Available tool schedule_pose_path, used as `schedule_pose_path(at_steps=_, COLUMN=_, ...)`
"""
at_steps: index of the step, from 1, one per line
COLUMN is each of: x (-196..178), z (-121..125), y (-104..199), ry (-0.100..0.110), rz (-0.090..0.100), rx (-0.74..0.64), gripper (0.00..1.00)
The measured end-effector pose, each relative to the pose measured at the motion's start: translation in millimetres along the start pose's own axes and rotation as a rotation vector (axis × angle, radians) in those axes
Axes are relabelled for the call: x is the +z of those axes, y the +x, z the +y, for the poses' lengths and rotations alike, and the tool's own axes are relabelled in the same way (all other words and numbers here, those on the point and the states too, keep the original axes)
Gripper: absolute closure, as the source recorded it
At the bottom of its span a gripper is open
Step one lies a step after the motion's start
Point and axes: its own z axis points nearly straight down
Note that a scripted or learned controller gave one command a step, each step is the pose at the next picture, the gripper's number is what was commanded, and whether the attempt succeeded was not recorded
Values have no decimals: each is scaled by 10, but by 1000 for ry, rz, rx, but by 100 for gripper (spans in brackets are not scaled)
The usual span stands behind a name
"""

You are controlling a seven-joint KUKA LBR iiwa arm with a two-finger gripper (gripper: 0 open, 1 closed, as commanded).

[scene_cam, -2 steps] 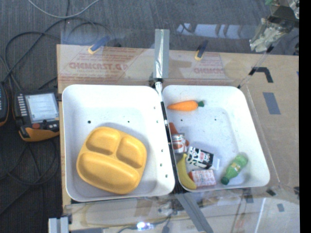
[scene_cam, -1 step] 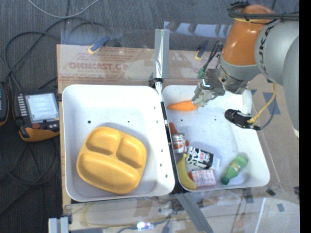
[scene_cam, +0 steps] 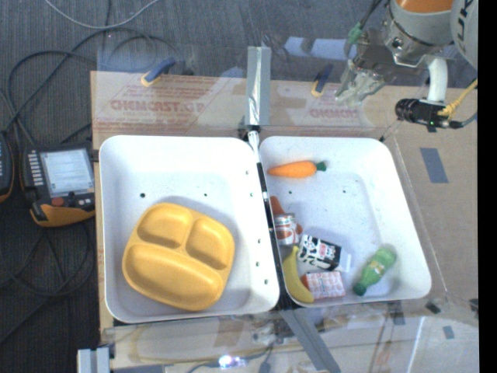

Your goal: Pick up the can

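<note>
Open floor mid-right bin (scene_cam: pixel 365 200); can (scene_cam: pixel 285 229) hemmed by divider wall (scene_cam: pixel 266 208), black carton (scene_cam: pixel 319 251), banana (scene_cam: pixel 296 278).

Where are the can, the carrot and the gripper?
can (scene_cam: pixel 285 229): camera view, on its side wall.
carrot (scene_cam: pixel 292 169): camera view, mid orange body.
gripper (scene_cam: pixel 355 92): camera view, between its fingertips.
</note>
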Motion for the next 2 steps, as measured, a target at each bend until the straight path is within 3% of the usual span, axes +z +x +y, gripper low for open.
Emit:
schedule_pose_path(at_steps=1, x=-785, z=128, y=-1106, ry=-1, rz=-3, rx=-285, gripper=100)
schedule_pose_path(at_steps=2, x=-54, z=131, y=-1080, ry=0, rz=2, rx=-146, gripper=100)
